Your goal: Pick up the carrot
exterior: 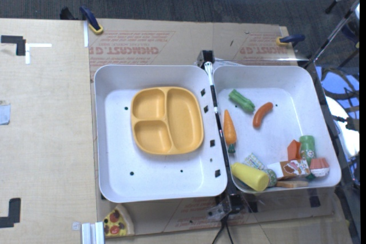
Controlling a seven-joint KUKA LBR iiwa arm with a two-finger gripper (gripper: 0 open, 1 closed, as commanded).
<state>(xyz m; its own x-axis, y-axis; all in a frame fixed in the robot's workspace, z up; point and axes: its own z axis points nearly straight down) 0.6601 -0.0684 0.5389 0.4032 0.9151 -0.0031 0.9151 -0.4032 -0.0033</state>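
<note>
Camera view from above: two shallow white bins sit side by side. One yellow plastic plate with three compartments [168, 120] lies in the left bin [108, 140]. The one orange toy carrot with a green stub [229, 128] lies at nine o'clock in the right bin [280, 80], just beside its left wall, stub towards six. At two o'clock from it lie one green toy vegetable [242, 101] and one red-orange toy sausage [262, 114], apart. One yellow cylinder [250, 176] lies at six. Whether my jaws stand wide or narrow, I cannot tell.
</note>
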